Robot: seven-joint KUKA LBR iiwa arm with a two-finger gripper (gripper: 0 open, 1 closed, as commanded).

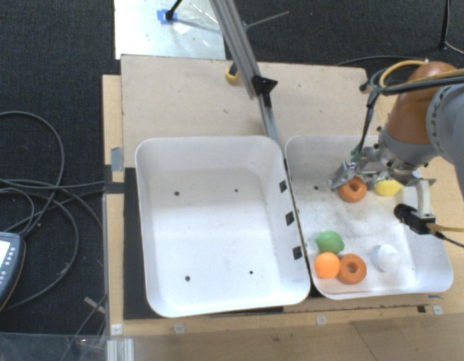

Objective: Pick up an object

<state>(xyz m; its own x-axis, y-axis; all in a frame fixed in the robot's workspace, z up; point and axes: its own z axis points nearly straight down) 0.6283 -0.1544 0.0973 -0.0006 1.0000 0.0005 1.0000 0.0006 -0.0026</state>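
The right bin (435, 273) holds several small objects. An orange ring (353, 191) lies in its far part, and a yellow piece (387, 187) sits just to the right of it. My gripper (350, 176) hangs low over the far part of this bin, directly above and touching or nearly touching the orange ring. The wrist hides part of the yellow piece. Toward the front of the bin lie a green object (329, 241), an orange ball (326, 265), a second orange ring (352, 269) and a white object (386, 258).
The left bin (153, 156) stands beside the right one, with their walls meeting at a shared divider (289, 216). A slanted metal pole (243, 43) crosses the back of the bench. A black cable fitting (413, 218) hangs off the arm over the right bin.
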